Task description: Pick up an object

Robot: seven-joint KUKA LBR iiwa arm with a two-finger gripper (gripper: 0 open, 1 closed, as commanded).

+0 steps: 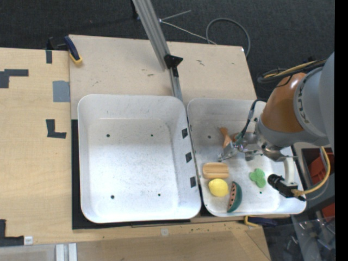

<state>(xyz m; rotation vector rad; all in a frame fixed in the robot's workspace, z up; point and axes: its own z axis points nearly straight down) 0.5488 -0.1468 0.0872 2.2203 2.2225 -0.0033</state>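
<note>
Bench surface: light wood with a beige board under two shallow white bins, dark carpet beyond at 12 o'clock.

Candidate objects — all in the right bin point(202, 113), clustered in its lower half:

- Bun-shaped piece point(216, 171), tan, lying flat near the bin's centre. It looks like a light moulded toy, stiff and smooth. Judged the easiest target: take it across its short width, fingers at 12 and 6 o'clock.
- Yellow round piece point(218, 187), touching or just beside the bun at its 6 o'clock. Probably light and hard; the curved skin could slip out of a pinch, so close on its widest line.
- Watermelon slice point(234, 197), at 3 o'clock of the yellow piece, tilted against it near the bin's lower rim. Thin and curved — grip across the flat faces.
- Green piece point(258, 178), small, lying apart at 3 o'clock of the bun. Shape too small to tell.
- Orange piece point(225, 136), narrow, at 12 o'clock of the bun, just beside the gripper.

Gripper point(232, 149): low inside the right bin, between the orange piece and the bun. Nothing is visible between its fingers; whether they are spread or closed cannot be told from this slant.

Arm point(304, 110): grey with an orange band, entering from 3 o'clock over the right bin's rim.

Left bin point(87, 145): adjoins the right bin at 9 o'clock. A metal rail point(155, 29) runs down from 12 o'clock to the junction of the bins.
</note>
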